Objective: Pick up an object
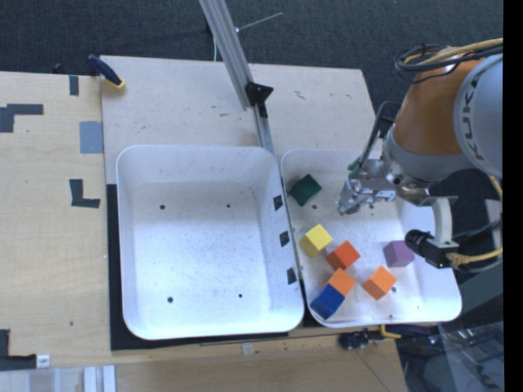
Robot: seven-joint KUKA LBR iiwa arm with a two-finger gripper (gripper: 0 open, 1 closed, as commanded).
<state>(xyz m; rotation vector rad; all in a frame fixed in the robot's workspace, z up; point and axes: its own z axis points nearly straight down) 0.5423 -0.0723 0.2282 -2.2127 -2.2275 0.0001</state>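
- Right of centre in the frame, the end effector (356, 196) hangs over the right bin (425, 300), with nothing seen between its fingers; whether they stand apart or together I cannot tell.
- Nearest to it sits the green cube (306, 189), just to its left, near the bin's upper left corner.
- Lower down lie the yellow cube (317, 239), three orange cubes (344, 255), a blue cube (328, 300) and a purple cube (398, 253).
- Judged step: approach, no object yet chosen or gripped.
- Next move likely calls for lining up over one cube, descending, then closing on it.
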